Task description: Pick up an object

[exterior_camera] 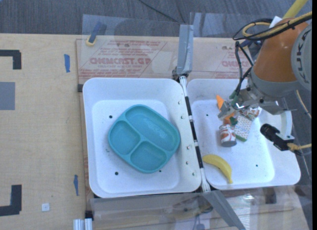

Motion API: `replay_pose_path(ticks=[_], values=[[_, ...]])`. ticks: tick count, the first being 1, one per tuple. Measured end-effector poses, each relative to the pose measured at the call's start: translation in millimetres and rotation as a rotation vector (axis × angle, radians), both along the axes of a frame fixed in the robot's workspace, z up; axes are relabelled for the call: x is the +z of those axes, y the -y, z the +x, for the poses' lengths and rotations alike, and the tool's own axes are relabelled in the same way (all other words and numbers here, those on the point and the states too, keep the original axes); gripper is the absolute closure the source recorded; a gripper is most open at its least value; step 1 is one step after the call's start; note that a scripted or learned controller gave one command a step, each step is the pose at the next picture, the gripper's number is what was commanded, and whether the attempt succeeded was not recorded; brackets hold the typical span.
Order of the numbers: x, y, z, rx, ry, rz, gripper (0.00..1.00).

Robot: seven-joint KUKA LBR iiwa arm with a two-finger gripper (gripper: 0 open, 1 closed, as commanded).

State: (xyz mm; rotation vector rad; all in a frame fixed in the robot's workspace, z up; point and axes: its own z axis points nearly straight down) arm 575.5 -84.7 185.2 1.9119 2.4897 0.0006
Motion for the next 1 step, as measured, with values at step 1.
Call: replay_pose_path(ticks=[1], values=[[54.6,12.9,-25.5,-0.071,0.001,-0.001,1.00]])
